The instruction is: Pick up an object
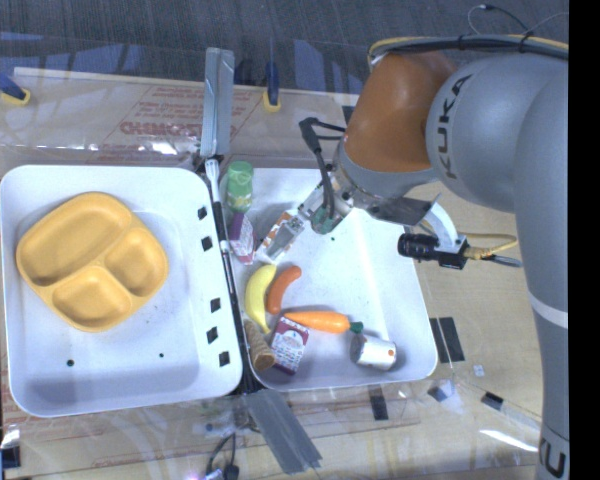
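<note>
Arm (480, 118) reaches in from the right, wrist over the upper part of the right bin (405, 298). Pincer (283, 233) hangs low near the bin's upper left, pointing down-left. There's a small orange-and-white item right at its tip; could be between the fingers, but the view is too poor there, so I can't tell whether the pincer is apart, together or clamped on anything.

Right bin contents: green bottle (239, 185) upright at the top left corner, a small purple packet (242, 236) just below it against the left wall. Banana (257, 294) lies along the left side, with a short orange sausage-shaped piece (283, 282) touching it on the right. Carrot (318, 321) lies flat just below those. Maroon packet (289, 348) and a brown cylinder (259, 342) sit at the bottom left corner, close together. Grey-and-white can (374, 352) lies on its side near the bottom right, just past the carrot's green end.

Left bin (40, 388) holds a yellow divided tray (92, 258), upper left area.

Both bins sit side by side on the bench (480, 368).
</note>
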`<action>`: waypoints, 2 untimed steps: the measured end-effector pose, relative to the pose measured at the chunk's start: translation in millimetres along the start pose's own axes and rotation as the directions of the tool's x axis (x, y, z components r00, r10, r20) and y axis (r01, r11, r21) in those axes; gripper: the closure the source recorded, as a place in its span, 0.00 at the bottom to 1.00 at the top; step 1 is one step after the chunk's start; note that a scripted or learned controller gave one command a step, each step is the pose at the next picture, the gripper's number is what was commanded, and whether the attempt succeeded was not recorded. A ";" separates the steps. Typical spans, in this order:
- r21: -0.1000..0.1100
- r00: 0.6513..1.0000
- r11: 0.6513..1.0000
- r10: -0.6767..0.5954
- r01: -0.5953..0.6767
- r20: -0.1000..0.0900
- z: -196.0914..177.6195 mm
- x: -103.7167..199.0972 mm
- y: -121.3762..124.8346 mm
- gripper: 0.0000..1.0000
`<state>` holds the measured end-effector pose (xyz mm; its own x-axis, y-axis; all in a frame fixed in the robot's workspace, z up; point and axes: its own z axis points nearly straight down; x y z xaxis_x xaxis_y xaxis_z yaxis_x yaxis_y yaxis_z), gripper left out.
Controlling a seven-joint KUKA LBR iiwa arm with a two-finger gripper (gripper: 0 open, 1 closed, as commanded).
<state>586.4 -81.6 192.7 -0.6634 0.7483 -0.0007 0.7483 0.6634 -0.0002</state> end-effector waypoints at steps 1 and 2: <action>0.000 1.000 1.000 -0.005 0.005 0.001 -10.2 -0.3 0.7 1.00; 0.000 1.000 1.000 -0.005 0.005 0.001 -10.1 -0.2 0.7 0.00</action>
<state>587.1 -81.2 202.9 -0.6670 0.7450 -0.0022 0.7450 0.6671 -0.0005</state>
